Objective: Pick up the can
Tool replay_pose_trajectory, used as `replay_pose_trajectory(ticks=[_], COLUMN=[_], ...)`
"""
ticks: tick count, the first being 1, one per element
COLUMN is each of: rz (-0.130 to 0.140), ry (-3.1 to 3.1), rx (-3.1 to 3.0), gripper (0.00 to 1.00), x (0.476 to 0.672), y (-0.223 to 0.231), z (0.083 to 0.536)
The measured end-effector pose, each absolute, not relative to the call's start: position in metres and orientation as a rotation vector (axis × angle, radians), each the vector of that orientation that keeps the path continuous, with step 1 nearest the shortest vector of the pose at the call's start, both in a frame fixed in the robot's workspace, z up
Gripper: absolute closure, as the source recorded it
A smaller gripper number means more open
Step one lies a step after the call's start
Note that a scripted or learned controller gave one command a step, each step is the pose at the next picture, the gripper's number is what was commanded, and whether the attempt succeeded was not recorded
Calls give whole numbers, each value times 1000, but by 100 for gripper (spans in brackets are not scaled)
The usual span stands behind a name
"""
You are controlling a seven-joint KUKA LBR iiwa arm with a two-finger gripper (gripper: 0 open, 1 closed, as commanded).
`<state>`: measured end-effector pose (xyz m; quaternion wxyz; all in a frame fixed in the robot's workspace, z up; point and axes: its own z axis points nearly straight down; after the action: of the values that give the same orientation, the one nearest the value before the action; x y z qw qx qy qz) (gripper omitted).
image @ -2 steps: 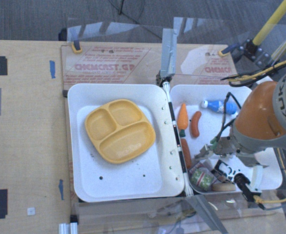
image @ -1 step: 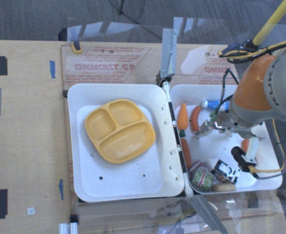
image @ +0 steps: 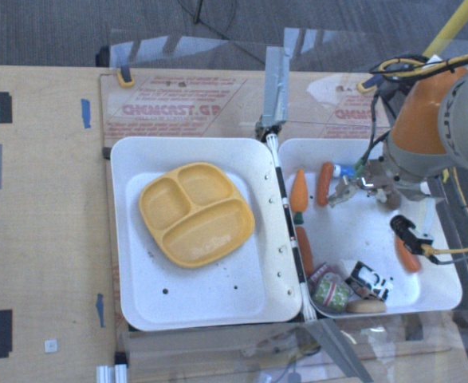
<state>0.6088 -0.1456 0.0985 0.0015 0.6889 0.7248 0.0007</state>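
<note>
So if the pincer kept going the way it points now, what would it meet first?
Probably the red sausage-like piece just beyond the pincer, which points toward the bins' divider. The carrot lies past it. Height is unclear, so it might pass above.

Red "CHEMCAST GP" print (faint) on the brown sheet (image: pixel 174 102)

Yellow divided plate (image: pixel 197 213) in the left bin (image: pixel 138 294), can (image: pixel 332 292) (green-labelled) at the right bin's (image: pixel 441 294) near edge.
</note>
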Motion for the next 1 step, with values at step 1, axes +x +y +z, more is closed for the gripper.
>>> replay_pose_trajectory(ticks=[1], rz=[-13], ry=[2265], rx=[2192], gripper=[0], x=[654], y=[-136], z=[85])
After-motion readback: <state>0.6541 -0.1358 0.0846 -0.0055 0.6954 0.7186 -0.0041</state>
